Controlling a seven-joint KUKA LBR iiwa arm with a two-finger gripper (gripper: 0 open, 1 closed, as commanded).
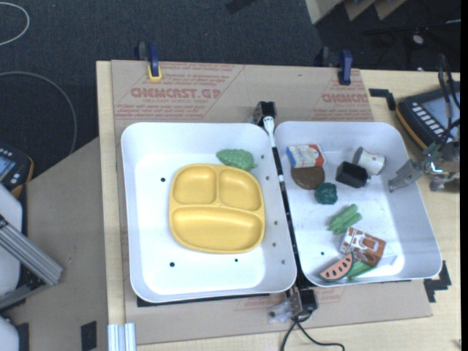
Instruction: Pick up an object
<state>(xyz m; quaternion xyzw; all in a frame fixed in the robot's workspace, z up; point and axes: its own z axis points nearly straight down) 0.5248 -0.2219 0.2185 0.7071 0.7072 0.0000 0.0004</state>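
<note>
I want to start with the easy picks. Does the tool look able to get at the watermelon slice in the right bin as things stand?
Probably yes. The tool sits at the right bin's far right edge, and the watermelon slice lies uncovered near the front rim, though a green piece touches it and a small carton is beside it.

Divided plate [216,208] in left bin [146,196].

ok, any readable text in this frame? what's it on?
"CHEMCAST GP", red, repeated: on the board behind the left bin, top left.
Same red print at top right, partly cut off: "CHEMCAS..."
Small carton in the right bin: print too small to read.
Packet near the watermelon slice: blurred, unreadable.
</note>
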